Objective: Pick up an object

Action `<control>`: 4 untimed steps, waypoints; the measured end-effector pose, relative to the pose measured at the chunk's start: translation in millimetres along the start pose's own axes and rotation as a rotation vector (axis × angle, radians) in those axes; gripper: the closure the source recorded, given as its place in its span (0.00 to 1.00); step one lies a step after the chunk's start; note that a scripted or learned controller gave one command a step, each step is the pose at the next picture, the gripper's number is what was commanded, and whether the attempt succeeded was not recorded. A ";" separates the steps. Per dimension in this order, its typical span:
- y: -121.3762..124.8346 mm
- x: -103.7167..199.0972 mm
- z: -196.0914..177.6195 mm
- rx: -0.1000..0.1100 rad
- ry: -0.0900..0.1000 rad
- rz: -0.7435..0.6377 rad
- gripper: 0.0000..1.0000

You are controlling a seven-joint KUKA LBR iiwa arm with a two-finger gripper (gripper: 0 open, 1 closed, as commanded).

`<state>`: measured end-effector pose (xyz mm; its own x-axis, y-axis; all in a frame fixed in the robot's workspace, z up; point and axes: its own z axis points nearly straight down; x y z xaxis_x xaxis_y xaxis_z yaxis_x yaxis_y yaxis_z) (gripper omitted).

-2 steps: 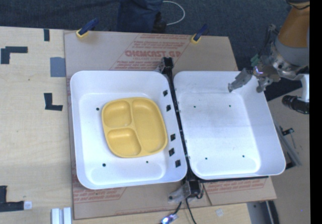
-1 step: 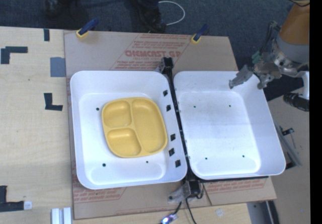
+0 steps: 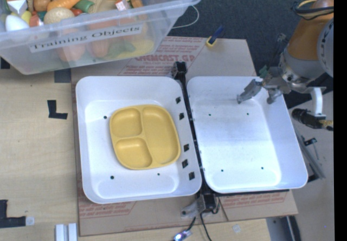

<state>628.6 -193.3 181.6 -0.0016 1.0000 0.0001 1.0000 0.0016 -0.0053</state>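
We see a yellow divided plate [image 3: 145, 137] lying flat in the middle of the left white bin [image 3: 92, 93], in the lower left centre of the frame. The jaws [image 3: 259, 93] hang at the upper right of the frame over the far right corner of the right white bin [image 3: 282, 172], well apart from the plate; they stand spread with nothing between them. A clear tub of toy food [image 3: 162, 18] sits on the worktop [image 3: 32, 142] at upper left.
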 end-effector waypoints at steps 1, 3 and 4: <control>5.9 -6.0 49.4 -0.001 -0.001 0.000 0.00; 7.4 -4.3 85.9 -0.006 -0.003 -0.003 1.00; 11.4 2.2 41.0 -0.009 0.000 0.000 1.00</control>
<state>639.7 -191.1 140.5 -0.0020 1.0000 -0.0002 1.0000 0.0020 0.0035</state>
